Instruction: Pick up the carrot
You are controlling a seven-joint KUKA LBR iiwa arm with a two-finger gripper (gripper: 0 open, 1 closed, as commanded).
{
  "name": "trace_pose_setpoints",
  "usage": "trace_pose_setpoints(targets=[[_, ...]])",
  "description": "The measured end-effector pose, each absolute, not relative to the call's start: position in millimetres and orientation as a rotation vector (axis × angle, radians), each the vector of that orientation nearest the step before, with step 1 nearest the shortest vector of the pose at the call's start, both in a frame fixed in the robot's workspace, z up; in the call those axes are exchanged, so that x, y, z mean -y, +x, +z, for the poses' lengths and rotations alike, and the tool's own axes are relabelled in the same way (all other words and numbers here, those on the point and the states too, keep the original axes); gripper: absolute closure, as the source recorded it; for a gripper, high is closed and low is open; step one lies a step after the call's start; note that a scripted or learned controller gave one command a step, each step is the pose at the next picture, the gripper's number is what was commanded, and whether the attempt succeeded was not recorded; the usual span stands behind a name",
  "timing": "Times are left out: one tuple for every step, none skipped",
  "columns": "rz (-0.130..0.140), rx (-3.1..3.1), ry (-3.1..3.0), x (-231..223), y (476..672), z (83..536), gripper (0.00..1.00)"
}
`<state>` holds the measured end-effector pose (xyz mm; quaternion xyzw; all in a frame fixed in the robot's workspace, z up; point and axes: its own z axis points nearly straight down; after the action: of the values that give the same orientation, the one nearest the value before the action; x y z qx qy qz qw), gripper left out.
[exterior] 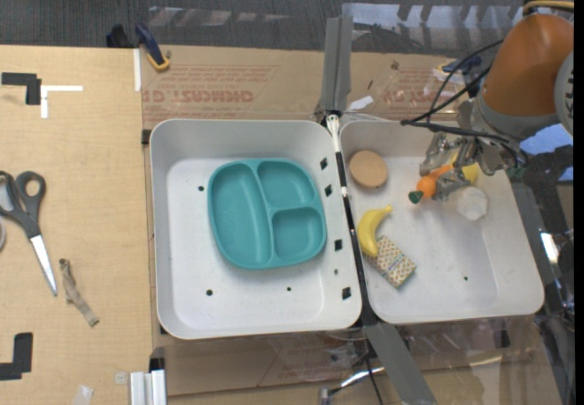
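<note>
Hand (444, 177) over the right bin (493, 289) — carrot (425, 186) between its fingers, closed on it. Banana (370, 228), round cookie (369, 169), patterned packet (395, 261) lie near — teal plate (267, 212) in left bin.

Arm (538, 66): bulbous orange band above the wrist, grey housing at its right side. Black cables loop across the wrist. Gripper (447, 166): small metallic grey assembly, silvery parts, dark fittings. Blue patch beside the grey housing.

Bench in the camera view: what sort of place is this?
Likely a robot lab bench, not a kitchen: toy food such as a banana in white bins, cardboard backing, scissors lying beside them.
</note>
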<state>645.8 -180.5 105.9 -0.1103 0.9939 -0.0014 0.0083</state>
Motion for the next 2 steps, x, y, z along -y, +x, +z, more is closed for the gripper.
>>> trace_pose_setpoints(targets=[[-0.001, -3.122, -0.278, 148, 616.4, 232, 1.0], [0.001, -3.135, -0.002, 77, 660.3, 248, 1.0]])
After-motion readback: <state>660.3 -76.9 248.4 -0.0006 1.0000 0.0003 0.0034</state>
